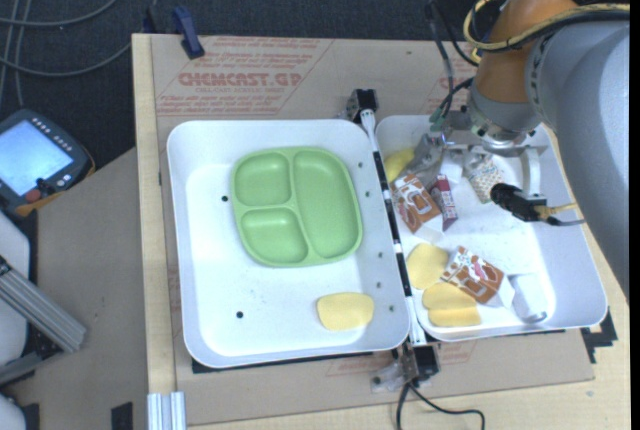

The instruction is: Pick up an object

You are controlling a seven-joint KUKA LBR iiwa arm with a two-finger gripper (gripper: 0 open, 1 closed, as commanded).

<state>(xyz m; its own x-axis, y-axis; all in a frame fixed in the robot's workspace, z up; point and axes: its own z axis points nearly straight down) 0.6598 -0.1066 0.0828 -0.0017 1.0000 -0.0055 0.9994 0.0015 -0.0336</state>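
Claw: the claw (pixel 447 158) was down in the far part of the right bin (pixel 570 298), by the divider between the bins. Honestly couldn't tell from this angle if it was wide or narrow, the wrist hid too much.

Holding anything: nope, nothing I could see in it.

Likely target: the snack pack (pixel 418 202), red and white, lay just under the claw, near the divider. A dark red wrapper (pixel 446 199) sat touching it on the side away from the divider.

Other stuff in the right bin: a yellow piece (pixel 398 163) at the far corner by the divider, another yellow piece (pixel 425 264) mid-bin against the divider, a second snack pack (pixel 474 275) beside it, a yellow bar (pixel 452 315) at the near edge, and a white block (pixel 527 297) near the near outer corner.

Left bin: the left bin (pixel 200 248) had a green tray (pixel 297 205) in the middle and a yellow lump (pixel 345 310) toward its near edge.

Step, my guess: lining up and dropping on the snack pack.

How to do it well: I'd have centred over one item only, because that pack and wrapper were crammed together and a sloppy close would pinch both or neither. Straddle the pack's narrow side, go low, keep off the divider wall, then lift straight up.

Risk: flat crinkly packs slip out easily, I reckon.
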